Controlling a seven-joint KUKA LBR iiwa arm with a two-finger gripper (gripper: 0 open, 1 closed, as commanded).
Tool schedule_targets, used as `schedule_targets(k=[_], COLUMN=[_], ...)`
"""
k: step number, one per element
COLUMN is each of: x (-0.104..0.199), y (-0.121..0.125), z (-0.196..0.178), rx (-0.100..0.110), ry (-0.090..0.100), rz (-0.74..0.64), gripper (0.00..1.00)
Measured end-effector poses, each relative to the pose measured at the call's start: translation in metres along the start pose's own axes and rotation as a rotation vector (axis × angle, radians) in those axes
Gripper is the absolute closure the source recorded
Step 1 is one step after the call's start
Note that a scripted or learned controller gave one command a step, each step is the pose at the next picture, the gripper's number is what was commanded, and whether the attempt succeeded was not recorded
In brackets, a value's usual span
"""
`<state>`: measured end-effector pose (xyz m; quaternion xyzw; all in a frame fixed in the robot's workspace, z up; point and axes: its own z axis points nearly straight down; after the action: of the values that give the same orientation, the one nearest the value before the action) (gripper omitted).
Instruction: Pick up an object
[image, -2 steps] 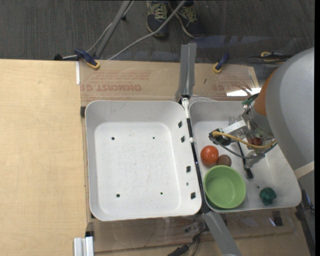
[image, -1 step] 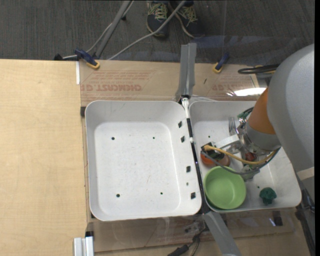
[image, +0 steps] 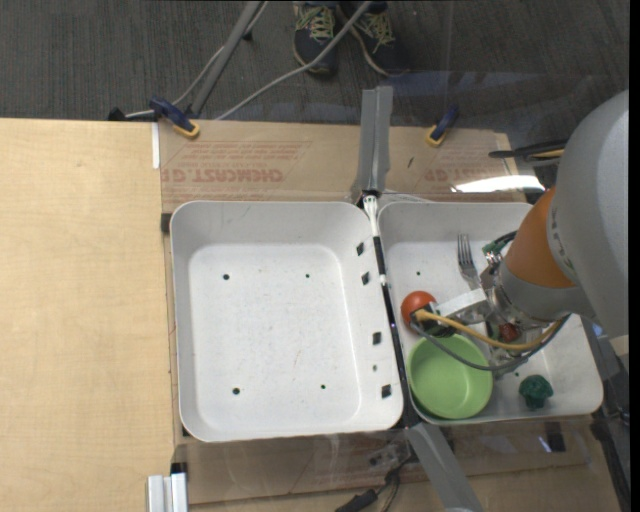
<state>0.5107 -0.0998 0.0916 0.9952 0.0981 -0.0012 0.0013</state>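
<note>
Green bowl at right bin front | dark green object beside it at right | red ball just behind bowl | end effector low amid them, grip state cannot tell | fork farther back | left bin alongside

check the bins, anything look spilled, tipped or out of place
Nothing stands out. The green bowl sits upright in the right bin, with the red ball, fork and small green object lying loose around it.
</note>
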Motion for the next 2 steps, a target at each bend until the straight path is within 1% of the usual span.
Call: schedule_targets(k=[1,2], x=[0.099,0.039], y=[0.06,0.019], z=[-0.047,0.001], rx=[0.002,0.003], ry=[0.0,-0.001], rz=[-0.007,-0.002], gripper=[0.0,0.0])
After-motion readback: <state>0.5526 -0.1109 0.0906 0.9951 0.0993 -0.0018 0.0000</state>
